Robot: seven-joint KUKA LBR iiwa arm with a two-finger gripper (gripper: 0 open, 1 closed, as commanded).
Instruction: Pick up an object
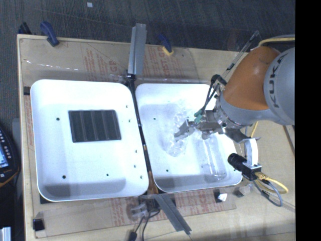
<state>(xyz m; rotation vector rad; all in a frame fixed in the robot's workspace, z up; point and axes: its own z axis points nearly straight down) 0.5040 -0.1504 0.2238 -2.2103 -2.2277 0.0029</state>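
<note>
In the left bin (pixel 45 134) a dark grey ribbed rectangular block (pixel 94 125) lies flat near the middle. The right bin (pixel 155 174) holds a crumpled clear plastic piece (pixel 174 143) and a clear bottle (pixel 212 159) lying toward its right side. My gripper (pixel 184 130) reaches in from the right and hovers low over the middle of the right bin, right at the upper edge of the crumpled clear piece. The transparent plastic blurs into the white floor, so contact is unclear.
A metal divider bar (pixel 136 49) stands behind the seam between the bins. Blue clamps (pixel 49 33) hold the back edge of the bench. Cables and a yellow connector (pixel 266 182) lie off the right bin's corner.
</note>
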